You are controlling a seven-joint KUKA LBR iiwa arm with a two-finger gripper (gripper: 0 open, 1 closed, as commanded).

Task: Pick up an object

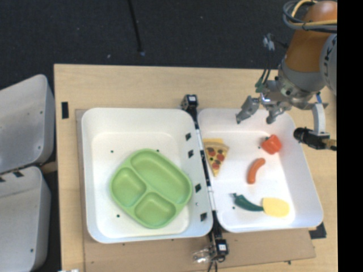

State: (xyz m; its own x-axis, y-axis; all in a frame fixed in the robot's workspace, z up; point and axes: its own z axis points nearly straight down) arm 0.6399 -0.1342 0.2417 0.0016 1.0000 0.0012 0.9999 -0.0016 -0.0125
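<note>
Camera view: gripper point(260, 113) hovers over far edge of right bin point(306, 208), fingers spread wide, nothing between them. Right bin holds pizza slice point(216, 155) near divider, red pepper point(271, 144), orange sausage point(255, 170), yellow piece point(276, 207) touching dark green piece point(245, 202). Left bin point(93, 152) holds green divided plate point(150, 188).

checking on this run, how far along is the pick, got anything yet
Nothing is picked yet. The gripper hangs open over the right bin's far edge, nothing between its fingers. The red pepper, sausage, pizza slice and yellow piece all lie in the bin. Descent, grasp and lift remain.
</note>
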